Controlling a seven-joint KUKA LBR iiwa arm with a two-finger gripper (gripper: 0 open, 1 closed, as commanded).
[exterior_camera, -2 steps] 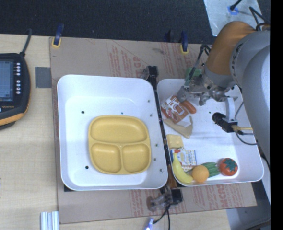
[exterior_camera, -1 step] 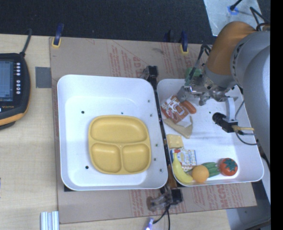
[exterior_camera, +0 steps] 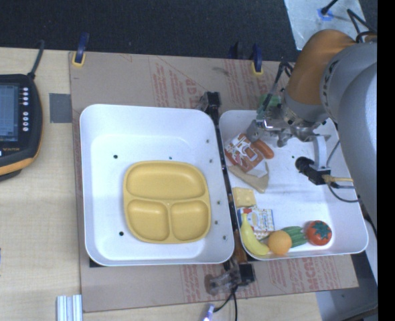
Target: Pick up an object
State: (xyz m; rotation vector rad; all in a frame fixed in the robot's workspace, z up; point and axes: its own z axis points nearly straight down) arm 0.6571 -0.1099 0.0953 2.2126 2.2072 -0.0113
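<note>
My gripper (exterior_camera: 267,126) hangs low over the far left corner of the right bin (exterior_camera: 348,209), under the grey arm and its orange band. Just below it lie a red-and-white packet (exterior_camera: 242,152) and a red sausage (exterior_camera: 264,148), with a tan wedge (exterior_camera: 254,176) in front of them. I cannot see anything held in the gripper. Along the bin's near side lie a yellow block (exterior_camera: 243,196), a small printed carton (exterior_camera: 260,218), a banana (exterior_camera: 249,240), an orange (exterior_camera: 279,242), a green vegetable (exterior_camera: 295,234) and a red tomato (exterior_camera: 318,232).
The left bin (exterior_camera: 100,139) holds a yellow divided plate (exterior_camera: 165,201). A teach pendant (exterior_camera: 7,122) lies at the far left of the bench. A black fitting with cables (exterior_camera: 309,168) hangs from the arm over the right bin's middle.
</note>
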